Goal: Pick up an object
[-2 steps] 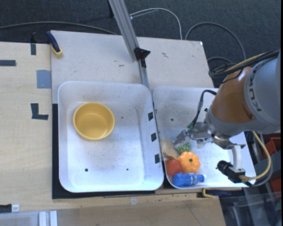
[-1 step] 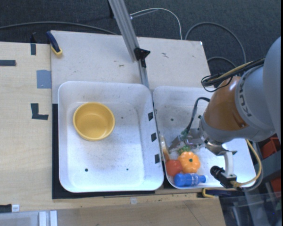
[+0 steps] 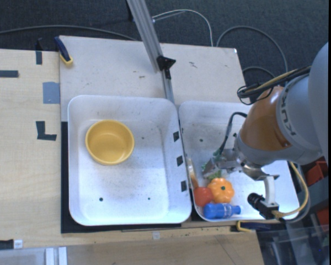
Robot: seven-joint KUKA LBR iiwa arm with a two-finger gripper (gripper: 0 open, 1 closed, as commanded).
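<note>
Arm: grey with an orange band (image 3: 265,127), reaching in from the right and bending down over the right bin (image 3: 209,115).
Gripper: the gripper (image 3: 216,167) is low inside the right bin, toward its front left part, just above the cluster of small things there.
Fingers: too dark and too crowded by the wrist and cables to tell whether they are apart, together, or clamped on anything; I cannot tell.
Orange pumpkin toy: the orange pumpkin toy (image 3: 221,190) lies in the right bin near its front edge, just below the gripper and very close to it; contact cannot be judged.
Red ball: a red ball (image 3: 202,195) sits just left of the pumpkin toy, touching or nearly touching it, beside the bin's left wall.
Blue bottle: a blue bottle (image 3: 220,210) lies on its side in front of the pumpkin toy, along the bin's front wall.
Green item: a small green item (image 3: 212,174) shows right at the gripper tip, partly hidden.
Left bin: the left bin (image 3: 127,203) holds a yellow bowl (image 3: 110,142), upright, in its rear left part, well apart from the gripper.
Table: the table (image 3: 22,148) is pale wood and carries both bins side by side.
</note>
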